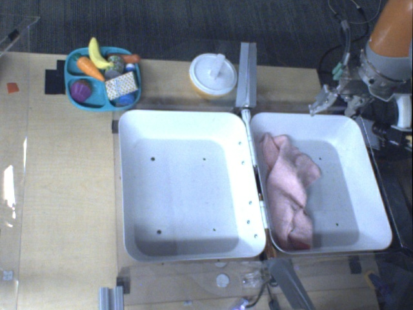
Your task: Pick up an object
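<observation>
A cloth lies in the right bin, along its left wall, beside the left bin.

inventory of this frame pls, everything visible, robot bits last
cloth: 1, pink, crumpled along the right bin's left side
bins: 2, white, side by side on the bench
divided tray: 1, blue, far left of the bench, holding toy food
banana: 1, yellow, in the tray
carrot: 1, orange, in the tray
lidded container: 1, white lid on yellow, behind the left bin
arm: 1, grey with orange band, upper right
tool: 1, above the right bin's far rim
</observation>
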Tool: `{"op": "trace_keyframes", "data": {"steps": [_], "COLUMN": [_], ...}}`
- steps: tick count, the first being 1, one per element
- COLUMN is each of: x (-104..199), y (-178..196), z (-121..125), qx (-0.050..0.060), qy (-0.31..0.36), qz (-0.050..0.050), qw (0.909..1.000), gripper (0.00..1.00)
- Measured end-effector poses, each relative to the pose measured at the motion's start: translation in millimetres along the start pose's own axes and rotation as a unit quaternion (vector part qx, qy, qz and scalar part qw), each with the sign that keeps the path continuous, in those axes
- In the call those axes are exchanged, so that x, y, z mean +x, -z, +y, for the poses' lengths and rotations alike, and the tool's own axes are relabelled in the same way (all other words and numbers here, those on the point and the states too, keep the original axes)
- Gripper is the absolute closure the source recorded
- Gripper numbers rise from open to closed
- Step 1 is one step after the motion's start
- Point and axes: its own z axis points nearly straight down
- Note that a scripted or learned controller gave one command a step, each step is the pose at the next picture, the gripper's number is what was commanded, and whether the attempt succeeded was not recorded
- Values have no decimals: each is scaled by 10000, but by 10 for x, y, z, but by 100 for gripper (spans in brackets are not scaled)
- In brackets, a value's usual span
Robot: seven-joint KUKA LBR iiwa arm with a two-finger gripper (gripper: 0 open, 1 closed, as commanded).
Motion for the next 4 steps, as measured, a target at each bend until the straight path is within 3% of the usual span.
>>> {"op": "trace_keyframes", "data": {"steps": [1, 2, 3, 4], "x": [89, 350, 364, 816], "y": [-1540, -1608, -1471, -642], "z": [-155, -867, -824, -152], "qx": [-25, -58, -118, -33], "qy": [117, 915, 928, 1354], "qz": [-3, -8, -16, -2], "qw": [9999, 9958, 9956, 9908], "gripper": [0, 0, 100, 100]}}
